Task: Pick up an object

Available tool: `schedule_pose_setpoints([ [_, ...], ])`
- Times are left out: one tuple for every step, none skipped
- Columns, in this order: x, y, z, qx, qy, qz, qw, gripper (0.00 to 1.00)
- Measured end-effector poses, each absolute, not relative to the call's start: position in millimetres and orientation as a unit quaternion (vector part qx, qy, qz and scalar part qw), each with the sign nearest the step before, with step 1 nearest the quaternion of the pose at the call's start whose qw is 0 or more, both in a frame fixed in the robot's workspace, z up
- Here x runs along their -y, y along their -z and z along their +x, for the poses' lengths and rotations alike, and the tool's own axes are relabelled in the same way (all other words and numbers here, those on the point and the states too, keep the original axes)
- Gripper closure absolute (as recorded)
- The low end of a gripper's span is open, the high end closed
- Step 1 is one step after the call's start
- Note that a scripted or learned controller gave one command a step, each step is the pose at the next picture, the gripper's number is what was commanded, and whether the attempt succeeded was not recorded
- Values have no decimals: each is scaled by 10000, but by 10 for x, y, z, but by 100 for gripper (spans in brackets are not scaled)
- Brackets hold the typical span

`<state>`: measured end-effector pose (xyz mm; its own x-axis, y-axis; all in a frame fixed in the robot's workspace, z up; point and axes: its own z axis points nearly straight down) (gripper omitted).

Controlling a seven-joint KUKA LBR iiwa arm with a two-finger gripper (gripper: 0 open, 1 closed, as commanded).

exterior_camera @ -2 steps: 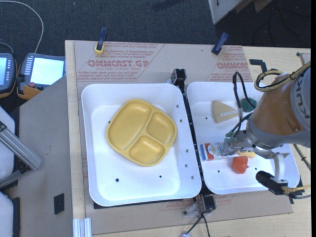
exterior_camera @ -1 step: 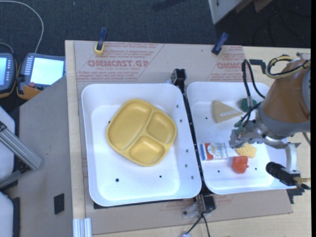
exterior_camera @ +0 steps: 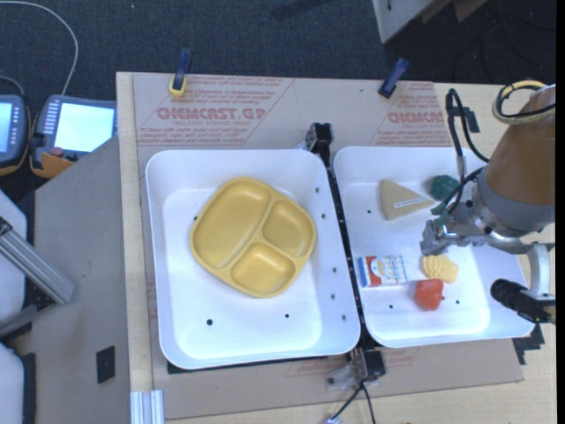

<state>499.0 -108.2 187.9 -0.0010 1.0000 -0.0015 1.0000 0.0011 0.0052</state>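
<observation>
Gripper [exterior_camera: 439,237]: low in the right bin [exterior_camera: 388,329], just above the corn [exterior_camera: 440,268]; we can't tell its state.
Tray [exterior_camera: 254,235]: left bin [exterior_camera: 168,263].

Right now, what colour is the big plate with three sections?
The divided plate is yellow, seen clearly in the camera view, lying in the left white bin.

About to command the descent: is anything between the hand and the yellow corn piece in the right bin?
Nothing visible. The hand sits just above the yellow corn piece; the red item and the carton lie beside it.
</observation>
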Motion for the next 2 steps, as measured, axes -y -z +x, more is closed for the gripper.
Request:
schedule_pose_setpoints([
  [1084, -2408, 5002, -7076, -15, 7066, 30, 100],
  [655, -2314, 5161, -7088, -7, 7054, 7, 100],
])
